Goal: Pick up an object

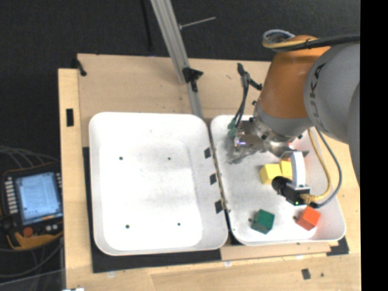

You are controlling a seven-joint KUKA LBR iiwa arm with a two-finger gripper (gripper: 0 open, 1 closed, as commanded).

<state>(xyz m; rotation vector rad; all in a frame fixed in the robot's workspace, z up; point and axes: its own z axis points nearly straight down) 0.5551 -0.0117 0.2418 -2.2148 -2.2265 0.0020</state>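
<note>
My gripper [238, 148] hangs low over the upper left part of the right bin [242, 190], close to the wall between the two bins. The grey and orange wrist above hides most of it. A yellow block [271, 173] lies just right of the gripper, partly under the arm's white bracket. Near the bin's front edge a green block [262, 221] sits alone. An orange block [307, 218] rests in the front right corner. I see nothing held in the gripper.
The left bin [151, 180] lies beside the right one, with black clips along the shared wall. A slanted metal pole [176, 47] rises behind the bins. A handheld screen [36, 196] sits off the bench at the left.
</note>
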